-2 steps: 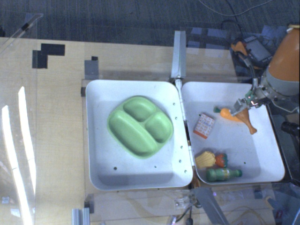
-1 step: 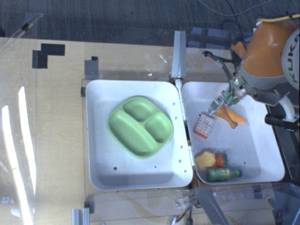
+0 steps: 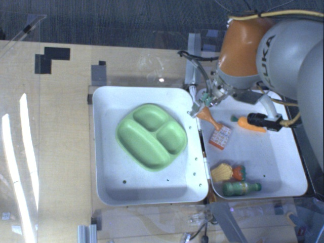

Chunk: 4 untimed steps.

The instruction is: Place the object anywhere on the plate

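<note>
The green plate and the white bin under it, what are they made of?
The green plate looks like smooth moulded plastic: even colour, rounded dividers, soft sheen. The left white bin also looks like plastic, matte to slightly glossy, with rounded corners and a thin rim. Painted metal can't be ruled out.

A pale wooden bench (image 3: pixel 45 151) is filling the left side, with black tape marks (image 3: pixel 49 58) sitting near its far edge. Dark grey carpet (image 3: pixel 111 9) is running behind it, and light is glaring off a clear panel (image 3: pixel 24 130).
</note>
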### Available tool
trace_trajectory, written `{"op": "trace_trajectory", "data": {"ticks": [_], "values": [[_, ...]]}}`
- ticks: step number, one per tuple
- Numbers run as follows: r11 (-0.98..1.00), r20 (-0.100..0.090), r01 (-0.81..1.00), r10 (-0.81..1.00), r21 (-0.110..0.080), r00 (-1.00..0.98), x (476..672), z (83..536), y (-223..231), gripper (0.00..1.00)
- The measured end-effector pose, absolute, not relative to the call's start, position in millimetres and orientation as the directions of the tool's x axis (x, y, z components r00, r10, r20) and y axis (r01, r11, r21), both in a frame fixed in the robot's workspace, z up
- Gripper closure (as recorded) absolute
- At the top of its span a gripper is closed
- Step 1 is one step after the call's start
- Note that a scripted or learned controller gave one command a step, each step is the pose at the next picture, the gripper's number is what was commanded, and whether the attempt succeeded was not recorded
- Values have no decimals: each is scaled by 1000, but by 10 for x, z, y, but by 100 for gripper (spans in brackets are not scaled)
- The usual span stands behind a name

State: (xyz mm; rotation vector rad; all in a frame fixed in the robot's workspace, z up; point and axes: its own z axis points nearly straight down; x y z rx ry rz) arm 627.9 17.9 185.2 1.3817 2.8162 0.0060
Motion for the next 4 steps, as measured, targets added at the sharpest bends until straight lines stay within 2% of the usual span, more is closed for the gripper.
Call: {"op": "trace_trajectory", "data": {"ticks": [1,2,3,4], "values": [[871,-7,491,491,6,-871,6249,2169,837,100],[871,-7,492,492,6,-871,6250,2168,833,0],[871,-13,491,491,13,-871,6269,2292,844,100],[999,-15,-34,-34,3,-999,6001,3644,975,100]]}}
